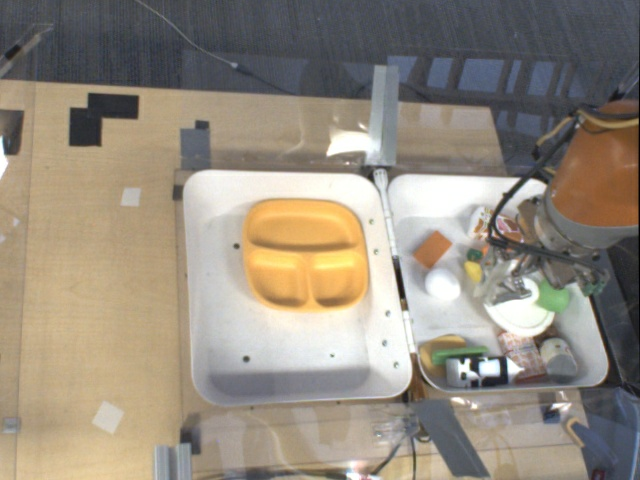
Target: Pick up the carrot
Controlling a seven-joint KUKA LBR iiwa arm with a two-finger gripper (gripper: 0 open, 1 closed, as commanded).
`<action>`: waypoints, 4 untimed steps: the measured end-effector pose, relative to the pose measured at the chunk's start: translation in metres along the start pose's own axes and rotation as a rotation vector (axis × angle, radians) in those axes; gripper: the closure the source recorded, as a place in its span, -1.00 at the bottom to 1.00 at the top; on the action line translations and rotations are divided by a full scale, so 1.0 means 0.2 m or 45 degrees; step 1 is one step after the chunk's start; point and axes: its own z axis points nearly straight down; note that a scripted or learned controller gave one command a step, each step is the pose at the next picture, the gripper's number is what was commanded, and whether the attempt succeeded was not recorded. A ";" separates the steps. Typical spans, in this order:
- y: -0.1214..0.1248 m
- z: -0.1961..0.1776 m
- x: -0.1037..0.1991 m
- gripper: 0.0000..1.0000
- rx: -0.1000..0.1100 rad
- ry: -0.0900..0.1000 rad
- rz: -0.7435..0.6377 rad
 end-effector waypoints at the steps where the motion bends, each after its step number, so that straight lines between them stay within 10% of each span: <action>1: -0.21 -0.92 -0.03 1.00 0.024 -0.030 -0.122; 2: -0.44 -0.95 -0.10 1.00 0.018 -0.018 -0.509; 3: -0.21 -0.04 0.02 1.00 0.000 -0.003 -0.689; 4: -0.45 -0.25 -0.44 1.00 0.016 -0.019 -0.534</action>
